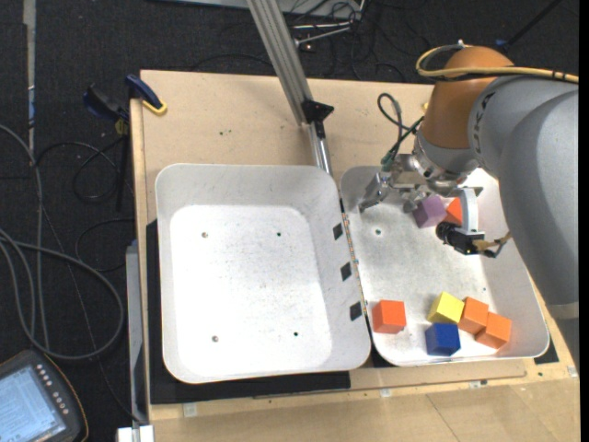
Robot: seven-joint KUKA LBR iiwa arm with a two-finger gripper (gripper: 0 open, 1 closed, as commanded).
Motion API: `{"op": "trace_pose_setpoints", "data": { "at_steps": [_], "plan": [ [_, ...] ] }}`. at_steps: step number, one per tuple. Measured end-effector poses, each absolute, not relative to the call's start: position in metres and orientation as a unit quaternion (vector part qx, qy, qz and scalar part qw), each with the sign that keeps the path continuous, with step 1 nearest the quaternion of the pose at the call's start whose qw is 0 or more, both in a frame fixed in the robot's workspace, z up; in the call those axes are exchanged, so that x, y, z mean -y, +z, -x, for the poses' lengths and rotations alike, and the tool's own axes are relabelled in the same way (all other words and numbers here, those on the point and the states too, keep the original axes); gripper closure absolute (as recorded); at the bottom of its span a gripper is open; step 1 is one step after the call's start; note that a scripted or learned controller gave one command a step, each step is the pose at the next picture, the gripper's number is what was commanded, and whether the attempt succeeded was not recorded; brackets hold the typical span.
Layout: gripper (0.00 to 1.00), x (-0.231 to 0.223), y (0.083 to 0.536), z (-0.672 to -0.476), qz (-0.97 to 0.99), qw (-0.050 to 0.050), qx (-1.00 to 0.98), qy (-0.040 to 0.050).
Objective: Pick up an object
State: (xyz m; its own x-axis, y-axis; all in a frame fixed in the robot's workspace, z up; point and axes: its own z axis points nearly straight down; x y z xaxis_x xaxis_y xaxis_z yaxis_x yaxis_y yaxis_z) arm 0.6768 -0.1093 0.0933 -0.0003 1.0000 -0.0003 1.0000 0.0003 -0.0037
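My gripper (398, 186) hangs over the far end of the right bin (515, 274), below the orange wrist band. A purple block (429, 214) lies just to its right, with a red-orange block (453, 210) behind it, both partly hidden by the wrist and cable. I cannot see any block held in the gripper. At the near end of the bin lie an orange cube (389, 315), a yellow cube (446, 308), a blue cube (443, 339) and two more orange cubes (475, 314) (495, 330).
The left bin (166, 247) sits beside the right one, their rims meeting at a line of black clips (348, 270). A slanted metal pole (281, 49) runs down to the bench behind the bins. A clamp (143, 92) sits at the bench's far left corner.
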Motion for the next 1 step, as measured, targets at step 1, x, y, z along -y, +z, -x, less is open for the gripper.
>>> {"op": "trace_pose_setpoints", "data": {
  "at_steps": [1],
  "plan": [
    [1.0, 0.1092, 0.1058, -0.6777, 0.707, -0.001, 0.707, 0.0001]
  ]
}}
